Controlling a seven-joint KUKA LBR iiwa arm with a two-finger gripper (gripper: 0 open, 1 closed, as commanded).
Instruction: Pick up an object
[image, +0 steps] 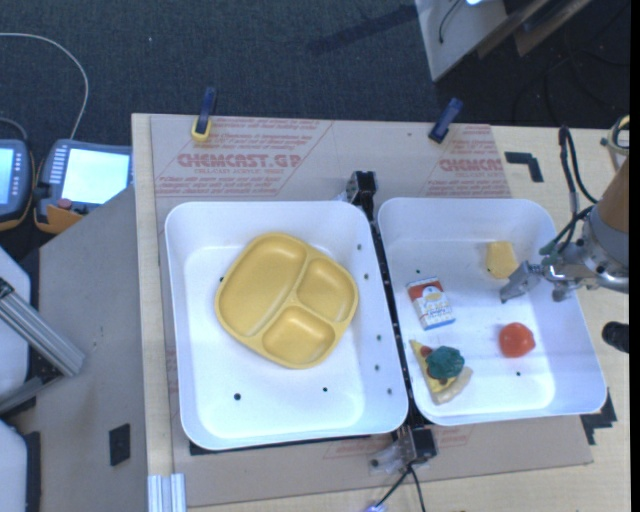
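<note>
Tray (288, 312) fills left bin (190, 330); tomato (516, 340), carton (431, 303) in right bin (570, 395).

From my screen the bench reads bright and evenly lit from above. The two white bins, left bin (185, 300) and right bin (570, 390), come close to washed out, their walls hard to separate from their floors. Shadows are short and soft; the yellow divided plate (287, 300) throws a faint one to its lower left. The dark floor (250, 50) along the top of the frame stays dim. Focus is slightly soft everywhere, and the tablet screen (95, 175) at upper left glares white.
</note>
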